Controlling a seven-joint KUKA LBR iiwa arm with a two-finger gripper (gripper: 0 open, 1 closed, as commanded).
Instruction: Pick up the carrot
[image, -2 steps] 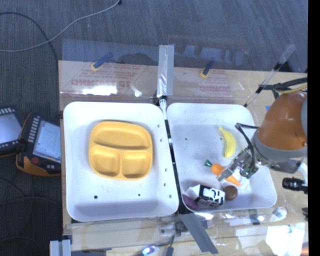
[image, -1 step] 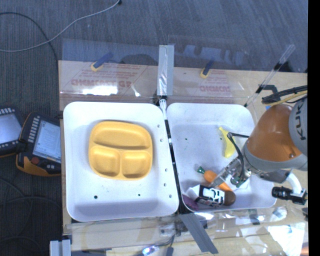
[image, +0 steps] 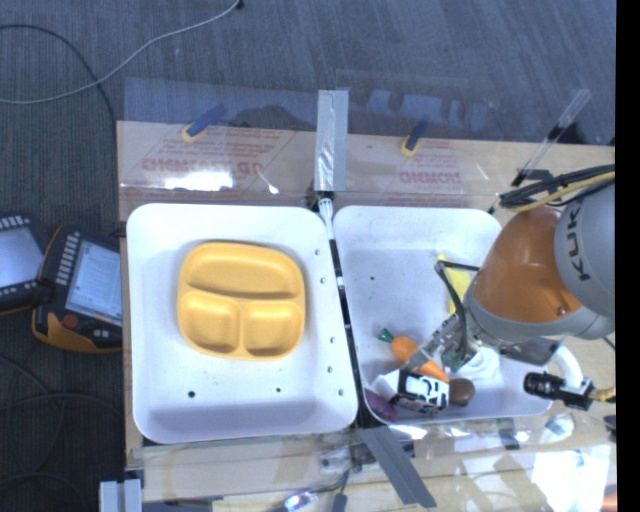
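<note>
The carrot (image: 407, 350) is small and orange with a green top, and it lies in the right bin (image: 400, 250) near the front. My gripper (image: 422, 388) is down in that bin just right of and in front of the carrot, its black and white body partly over the carrot's orange tip. The arm's orange band and grey wrist hang above it to the right. The fingers are hidden among the objects.
A yellow divided tray (image: 241, 298) sits in the left bin (image: 160, 330). Beside the gripper lie a brown round item (image: 462, 392), a purple piece (image: 375, 402), a white object (image: 482, 365) and a yellow-edged thing (image: 452, 282). A teach pendant (image: 78, 290) rests left of the bench.
</note>
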